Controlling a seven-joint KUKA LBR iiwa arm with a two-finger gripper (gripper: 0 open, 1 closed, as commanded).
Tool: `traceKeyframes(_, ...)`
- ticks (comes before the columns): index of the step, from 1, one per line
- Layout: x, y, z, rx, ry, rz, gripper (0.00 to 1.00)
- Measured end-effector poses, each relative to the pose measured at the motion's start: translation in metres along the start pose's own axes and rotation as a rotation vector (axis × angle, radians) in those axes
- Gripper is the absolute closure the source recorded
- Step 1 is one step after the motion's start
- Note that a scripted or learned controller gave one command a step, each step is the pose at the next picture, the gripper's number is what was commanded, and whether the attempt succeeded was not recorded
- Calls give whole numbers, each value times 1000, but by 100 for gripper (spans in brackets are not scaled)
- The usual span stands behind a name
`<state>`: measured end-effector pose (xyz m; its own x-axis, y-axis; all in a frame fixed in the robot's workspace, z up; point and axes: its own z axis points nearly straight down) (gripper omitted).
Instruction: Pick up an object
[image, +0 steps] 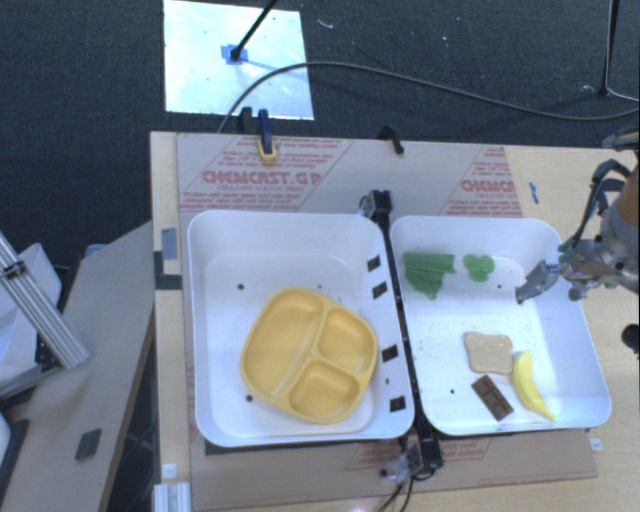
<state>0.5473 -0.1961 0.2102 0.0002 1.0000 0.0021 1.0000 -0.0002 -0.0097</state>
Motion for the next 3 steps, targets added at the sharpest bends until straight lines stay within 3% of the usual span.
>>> traceKeyframes(1,0,3,-6,-11,-3,-3,0)
traceKeyframes(3,10,-9,107,-7,-1,-1,0)
